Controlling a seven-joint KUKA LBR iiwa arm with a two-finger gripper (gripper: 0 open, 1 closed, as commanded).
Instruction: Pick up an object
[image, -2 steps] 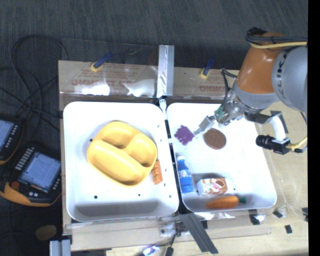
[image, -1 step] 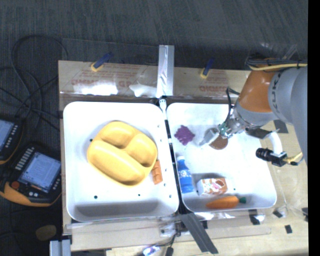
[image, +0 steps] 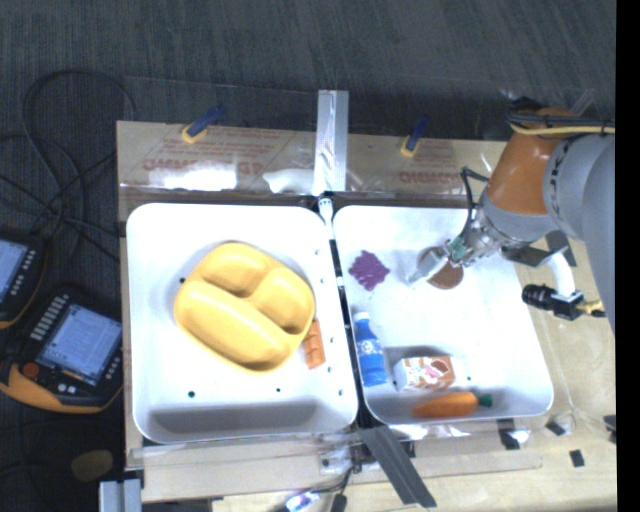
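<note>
A small round brown object (image: 447, 277) lies in the right-hand shallow white bin (image: 520, 345), in its upper half. It is roughly round, so it shows no clear long axis and no pointing direction can be read from it. It sits directly at the tip of the two-finger gripper (image: 440, 262), touching or just under it; one pale finger (image: 428, 264) slants down toward the left beside the brown object, and whether the object is actually between the fingers cannot be told, nor how wide they stand.

To the left of the gripper, near it, lies a small purple crumpled piece (image: 369, 268). Below and to the left, along the bin's left wall, a blue plastic bottle with a white cap (image: 368, 352) lies with its cap toward the gripper's side of the bin. Below the gripper is a small white carton with a pink picture (image: 426, 372), and just beyond that an orange carrot-shaped toy (image: 446, 404) lies along the bin's near wall.

Well apart to the left, the left-hand white bin (image: 160, 400) holds a large yellow rounded soft shape (image: 245, 304) with a small orange piece (image: 314, 345) touching its right edge.
</note>
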